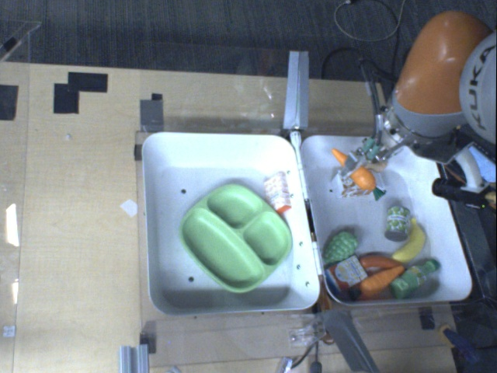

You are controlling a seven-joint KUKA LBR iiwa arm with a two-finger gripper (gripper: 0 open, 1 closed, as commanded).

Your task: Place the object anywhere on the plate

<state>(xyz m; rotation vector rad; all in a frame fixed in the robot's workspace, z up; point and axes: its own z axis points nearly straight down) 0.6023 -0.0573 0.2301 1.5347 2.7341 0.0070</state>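
We see two white bins (155,208), one green three-section plate (237,235) in the left bin, one small packet (278,191) touching its upper rim, gripper (371,152) over right bin, orange toy (362,179) just below it, grip state unclear to us, one banana (411,242), one can (397,219), one carrot (379,280)
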